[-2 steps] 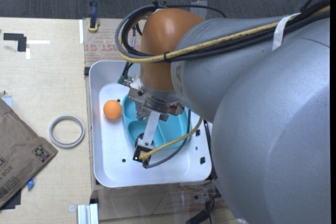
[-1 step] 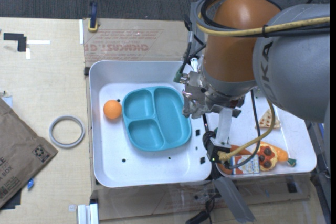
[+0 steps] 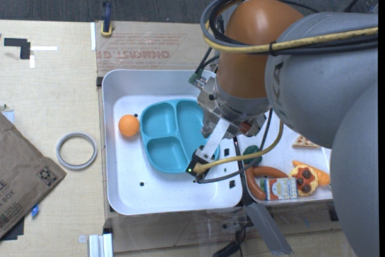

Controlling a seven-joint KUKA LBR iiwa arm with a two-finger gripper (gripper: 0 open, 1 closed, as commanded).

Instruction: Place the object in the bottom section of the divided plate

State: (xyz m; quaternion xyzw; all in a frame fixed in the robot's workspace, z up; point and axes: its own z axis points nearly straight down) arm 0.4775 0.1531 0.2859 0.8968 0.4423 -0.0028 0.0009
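A blue divided plate (image 3: 170, 136) lies in the left bin (image 3: 120, 189), with two sections at the far side and one larger section nearer the front. An orange ball (image 3: 128, 126) rests on the bin floor just left of the plate, touching or almost touching its rim. My gripper (image 3: 239, 127) hangs under the orange-banded wrist, over the plate's right edge, and the wrist hides most of it. A small dark green thing (image 3: 251, 150) shows just below the gripper, near the wall between the bins; I cannot make out whether it is held.
The right bin (image 3: 264, 200) holds a sausage (image 3: 267, 173), a pizza slice (image 3: 305, 177), a small labelled pack (image 3: 281, 189) and another flat wedge (image 3: 305, 142). A grey tape ring (image 3: 77, 150) and a brown cardboard box (image 3: 21, 177) lie on the bench to the left.
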